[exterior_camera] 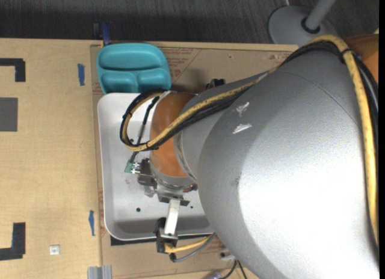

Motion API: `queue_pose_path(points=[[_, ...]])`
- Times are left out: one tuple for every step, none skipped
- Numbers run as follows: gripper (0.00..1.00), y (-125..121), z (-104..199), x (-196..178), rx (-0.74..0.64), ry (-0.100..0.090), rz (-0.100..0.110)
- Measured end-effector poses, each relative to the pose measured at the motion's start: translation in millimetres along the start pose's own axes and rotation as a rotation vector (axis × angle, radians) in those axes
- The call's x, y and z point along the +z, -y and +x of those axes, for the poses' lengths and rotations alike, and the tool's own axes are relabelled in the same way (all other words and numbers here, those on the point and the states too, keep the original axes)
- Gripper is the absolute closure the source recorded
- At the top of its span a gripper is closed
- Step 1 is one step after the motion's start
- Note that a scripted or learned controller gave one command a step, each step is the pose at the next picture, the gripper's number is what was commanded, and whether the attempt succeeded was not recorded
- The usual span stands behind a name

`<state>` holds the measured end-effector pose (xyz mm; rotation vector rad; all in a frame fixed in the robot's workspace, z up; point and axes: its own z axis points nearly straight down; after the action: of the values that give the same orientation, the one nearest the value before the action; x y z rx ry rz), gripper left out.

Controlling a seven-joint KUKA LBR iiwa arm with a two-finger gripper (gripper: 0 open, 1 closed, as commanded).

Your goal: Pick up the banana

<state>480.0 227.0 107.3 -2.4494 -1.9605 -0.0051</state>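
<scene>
Seemingly the arm hangs low over 1 white bin to reach for the banana. Its gripper's state (wrist covers it) I cannot tell.

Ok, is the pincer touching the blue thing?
Apart. In the camera view the pincer hangs over the middle of the bin, with bare white floor between it and the blue thing at the far rim.
</scene>
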Motion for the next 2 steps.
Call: queue_pose_path(points=[[1.0,0.0,0.4,-10.0,-0.001,0.0,0.0],[1.0,0.1,0.8,-19.6,-0.001,0.0,0.001]])
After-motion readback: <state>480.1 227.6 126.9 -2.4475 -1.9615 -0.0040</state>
